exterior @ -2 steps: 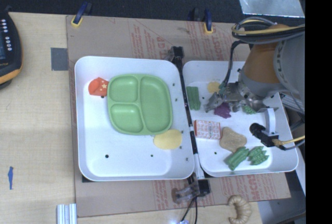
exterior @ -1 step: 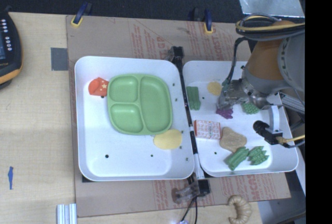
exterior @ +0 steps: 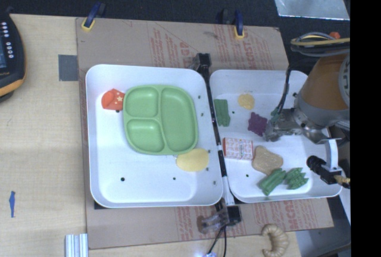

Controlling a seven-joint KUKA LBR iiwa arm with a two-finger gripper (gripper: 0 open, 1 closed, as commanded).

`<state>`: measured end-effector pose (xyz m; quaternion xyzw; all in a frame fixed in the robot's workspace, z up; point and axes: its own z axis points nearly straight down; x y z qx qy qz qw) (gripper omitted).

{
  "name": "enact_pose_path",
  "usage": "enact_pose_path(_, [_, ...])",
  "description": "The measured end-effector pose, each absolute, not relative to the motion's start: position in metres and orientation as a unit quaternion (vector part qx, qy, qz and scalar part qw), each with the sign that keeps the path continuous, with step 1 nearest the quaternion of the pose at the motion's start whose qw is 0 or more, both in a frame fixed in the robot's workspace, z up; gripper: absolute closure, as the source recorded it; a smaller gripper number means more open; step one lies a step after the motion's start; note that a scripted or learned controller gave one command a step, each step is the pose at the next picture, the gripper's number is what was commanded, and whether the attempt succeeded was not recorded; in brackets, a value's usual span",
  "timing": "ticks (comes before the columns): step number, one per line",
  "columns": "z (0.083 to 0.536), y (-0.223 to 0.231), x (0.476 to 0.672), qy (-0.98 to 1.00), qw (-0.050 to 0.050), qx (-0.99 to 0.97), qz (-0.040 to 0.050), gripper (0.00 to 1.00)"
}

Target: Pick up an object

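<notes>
The gripper (exterior: 272,131) hangs low in the right bin (exterior: 262,80), just right of a purple toy (exterior: 257,124) and above a tan bread-shaped piece (exterior: 266,160). Around it lie a green block (exterior: 221,112), a small yellow piece (exterior: 246,100), a red-and-white packet (exterior: 237,148) and green vegetable toys (exterior: 282,179). The left bin (exterior: 107,184) holds a green divided plate (exterior: 161,119), a red toy (exterior: 112,99) at the plate's left and a yellow lemon-like piece (exterior: 192,160) below it.
The arm's grey and orange body (exterior: 324,92) covers the right bin's right side. Cardboard (exterior: 149,41) lies under both bins, clamped at its far edge. A handheld controller (exterior: 9,53) sits at the far left of the bench.
</notes>
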<state>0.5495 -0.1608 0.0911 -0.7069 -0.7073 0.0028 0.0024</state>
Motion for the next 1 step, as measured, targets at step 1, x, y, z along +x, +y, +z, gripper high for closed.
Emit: enact_pose_path(1, [0.1024, -0.1598, 0.5517, -0.709, 0.002, -0.705, 0.0019, 1.0])
